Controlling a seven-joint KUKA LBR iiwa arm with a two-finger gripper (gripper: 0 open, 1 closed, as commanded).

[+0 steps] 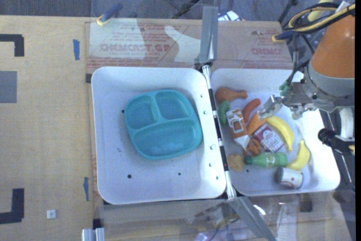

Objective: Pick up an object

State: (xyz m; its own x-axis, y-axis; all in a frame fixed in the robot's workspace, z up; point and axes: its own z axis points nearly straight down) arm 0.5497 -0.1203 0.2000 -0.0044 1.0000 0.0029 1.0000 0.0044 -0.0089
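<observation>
The two-finger gripper (280,101), fingers apart and empty, hangs over the right white plastic bin (327,178), just above the curved yellow toy banana (284,130). The banana looks light, stiff and slick; its narrow middle seems the surest hold.

One fixed camera looks down at a slant from above the bench, far enough off to take in both bins: left bin (107,138) mid-frame, right bin (324,178) toward the right edge, floor across the top.
</observation>
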